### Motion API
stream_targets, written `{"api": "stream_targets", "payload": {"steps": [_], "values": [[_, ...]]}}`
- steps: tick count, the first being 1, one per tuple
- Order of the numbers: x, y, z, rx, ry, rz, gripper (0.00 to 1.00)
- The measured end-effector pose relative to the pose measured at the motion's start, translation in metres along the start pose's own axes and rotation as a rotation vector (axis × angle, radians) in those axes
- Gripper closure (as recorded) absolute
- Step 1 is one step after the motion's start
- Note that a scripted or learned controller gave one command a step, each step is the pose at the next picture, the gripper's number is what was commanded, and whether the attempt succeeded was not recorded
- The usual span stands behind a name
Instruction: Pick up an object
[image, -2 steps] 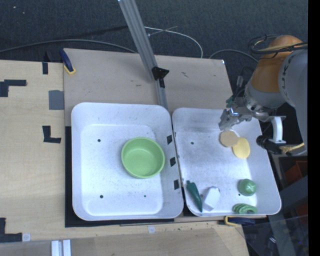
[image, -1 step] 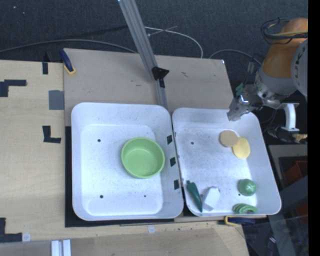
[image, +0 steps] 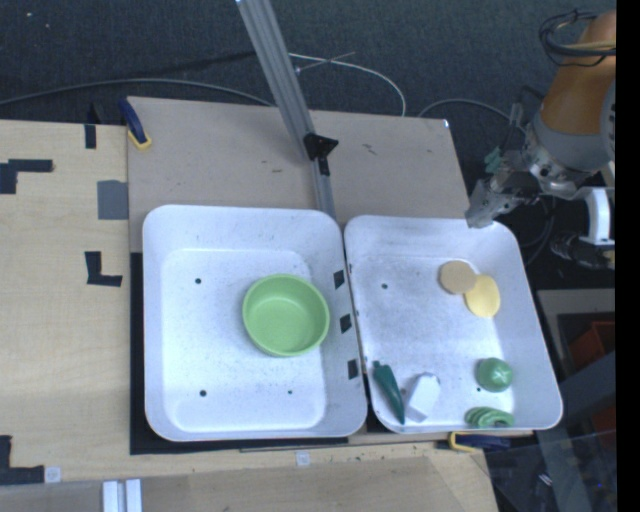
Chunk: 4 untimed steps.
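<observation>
Bins sit side by side on the bench. Nearest the camera, well below the hand in this view, the right bin holds a cluster along its near edge: dark green piece, small white block touching it, flat green ridged item in the corner, round green object just above that. Closer to the hand, a tan disc and a yellow piece lie touching, the yellow one overlapping the disc's lower right.

Left bin, far to the hand's left, has a green bowl upright near its middle.

Hand hangs over the right bin's far right corner, at the rim, tip angled down and left; nothing seen between its tips, spread cannot be told. Arm rises from it toward upper right, orange band showing.
</observation>
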<state>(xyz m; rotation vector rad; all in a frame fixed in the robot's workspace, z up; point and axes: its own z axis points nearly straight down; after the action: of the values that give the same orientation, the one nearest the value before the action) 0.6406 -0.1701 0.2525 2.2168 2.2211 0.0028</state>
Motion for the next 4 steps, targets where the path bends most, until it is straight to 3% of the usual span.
{"api": "stream_targets", "payload": {"steps": [4], "values": [[0.181, -0.065, -0.001, 0.007, 0.003, -0.004, 1.0]]}}
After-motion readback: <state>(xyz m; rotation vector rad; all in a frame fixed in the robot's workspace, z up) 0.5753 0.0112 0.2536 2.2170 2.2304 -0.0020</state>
